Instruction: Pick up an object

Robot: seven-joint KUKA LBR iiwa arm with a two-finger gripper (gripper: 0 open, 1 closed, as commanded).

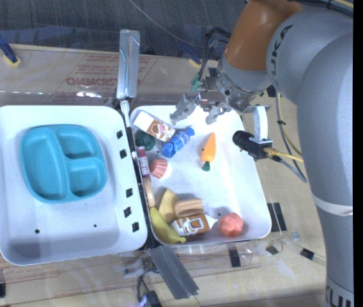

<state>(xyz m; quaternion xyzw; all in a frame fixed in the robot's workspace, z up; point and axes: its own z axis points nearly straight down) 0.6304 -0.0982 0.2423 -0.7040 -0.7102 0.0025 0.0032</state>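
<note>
Carrot (209, 149) lies just below your gripper (199, 107), long axis running roughly straight away from it, tip pointing back up. Fingers spread, nothing between them. Blue bottle (177, 141) sits below-left, in the same bin (253, 190).

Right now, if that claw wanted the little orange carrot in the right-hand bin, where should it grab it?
Probably across the thick orange middle of the carrot, coming straight down from above. It lies flat on the white bin floor, pointing roughly up-down in the view, with bare floor on both long sides for the fingers. The green tip looks too thin. The gripper hangs just above it.
</note>
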